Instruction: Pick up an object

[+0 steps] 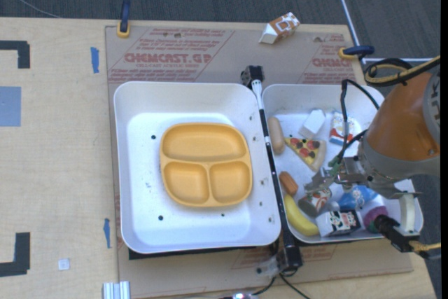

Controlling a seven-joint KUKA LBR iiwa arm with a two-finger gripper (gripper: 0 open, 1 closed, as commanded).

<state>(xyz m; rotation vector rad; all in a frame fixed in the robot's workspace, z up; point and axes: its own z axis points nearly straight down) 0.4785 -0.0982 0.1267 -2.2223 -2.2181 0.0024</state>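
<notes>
Lying nearest in the right bin (pixel 280 96): banana (pixel 299 217), milk carton (pixel 339 222), purple item (pixel 376 214). Hovering above these, gripper (pixel 326 182), finger state impossible to tell. Resting farther back in that bin: orange piece (pixel 288 183), pizza slice (pixel 306 148), sausage (pixel 276 134), white block (pixel 313 124). Sitting left of that bin, left bin (pixel 133 150) holding yellow divided plate (pixel 206 164). Lying beyond both, on cardboard sheet (pixel 182 52), small carton (pixel 280 27).

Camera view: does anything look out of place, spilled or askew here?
Yes. A small carton lies tipped on the brown board behind the bins, outside both. The other toys sit piled in the right bin, where the gripper is. The yellow tray sits squarely in the left bin.
</notes>
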